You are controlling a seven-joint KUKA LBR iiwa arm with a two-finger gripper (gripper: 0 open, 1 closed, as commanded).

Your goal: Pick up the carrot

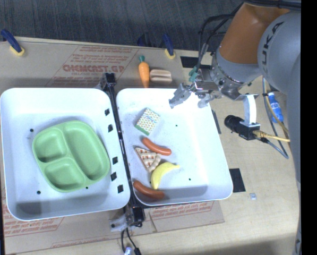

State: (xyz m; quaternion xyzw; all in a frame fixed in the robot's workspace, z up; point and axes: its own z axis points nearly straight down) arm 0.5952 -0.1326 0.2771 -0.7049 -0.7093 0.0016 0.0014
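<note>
Two white bins point(211, 142) on cardboard-covered bench point(84, 62)

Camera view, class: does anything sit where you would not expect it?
Yes. The carrot and a small bun-like item lie outside the right bin, on the cardboard behind its back rim, while the other food lies inside.

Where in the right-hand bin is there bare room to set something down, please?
Its right side is bare, bordered by the sausage and banana. The bin's lower left is crowded: waffle, banana, second sausage. The green plate fills the left bin.
</note>
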